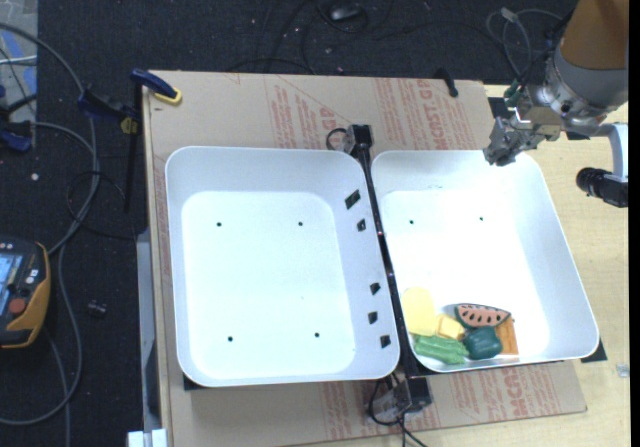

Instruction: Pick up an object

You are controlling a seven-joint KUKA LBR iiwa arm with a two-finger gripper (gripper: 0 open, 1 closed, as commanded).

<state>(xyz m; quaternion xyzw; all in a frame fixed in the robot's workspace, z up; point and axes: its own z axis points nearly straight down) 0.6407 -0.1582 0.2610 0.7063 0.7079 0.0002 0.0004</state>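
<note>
Several small toy items lie huddled at the near edge of the right bin (520,205): a pale yellow block (420,311), a green vegetable-shaped piece (439,349), a watermelon slice (483,315), a dark teal piece (483,343) and an orange piece (507,337). My gripper (502,149) hangs over the far right corner of that bin, well away from the pile. Nothing shows between its tips, and its fingers are too small and dark to read.
The left bin (190,235) stands beside the right one, with a black divider strip (372,235) between them. Both rest on a brown board (260,110). Cables and a blue clamp (158,86) lie on the dark floor behind.
</note>
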